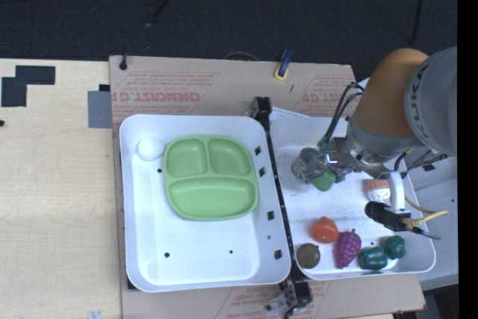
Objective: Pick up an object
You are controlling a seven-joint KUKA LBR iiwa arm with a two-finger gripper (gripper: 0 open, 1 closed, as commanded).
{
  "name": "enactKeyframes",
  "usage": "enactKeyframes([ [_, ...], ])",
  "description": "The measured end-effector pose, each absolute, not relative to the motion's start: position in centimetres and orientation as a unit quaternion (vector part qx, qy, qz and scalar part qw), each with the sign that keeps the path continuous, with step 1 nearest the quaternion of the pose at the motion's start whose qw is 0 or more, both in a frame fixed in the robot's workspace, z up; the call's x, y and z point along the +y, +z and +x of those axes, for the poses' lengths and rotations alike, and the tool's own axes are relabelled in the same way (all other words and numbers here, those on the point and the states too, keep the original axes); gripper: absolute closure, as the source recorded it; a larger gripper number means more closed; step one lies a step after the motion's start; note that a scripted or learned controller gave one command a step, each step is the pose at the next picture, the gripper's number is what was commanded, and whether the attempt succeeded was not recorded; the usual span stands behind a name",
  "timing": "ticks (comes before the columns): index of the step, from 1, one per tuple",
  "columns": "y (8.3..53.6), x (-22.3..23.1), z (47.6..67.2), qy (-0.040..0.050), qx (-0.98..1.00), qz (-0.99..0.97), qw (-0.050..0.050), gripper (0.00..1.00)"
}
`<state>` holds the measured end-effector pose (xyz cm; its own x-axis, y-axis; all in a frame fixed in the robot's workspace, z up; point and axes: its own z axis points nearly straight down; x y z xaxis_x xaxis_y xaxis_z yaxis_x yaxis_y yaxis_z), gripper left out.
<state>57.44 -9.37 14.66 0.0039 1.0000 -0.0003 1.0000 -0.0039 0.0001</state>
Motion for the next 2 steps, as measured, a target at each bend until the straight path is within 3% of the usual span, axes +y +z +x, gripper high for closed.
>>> enactKeyframes([
  [2,23.0,-9.9,56.8,0.0006,0.708,0.707,0.000,1.00],
])
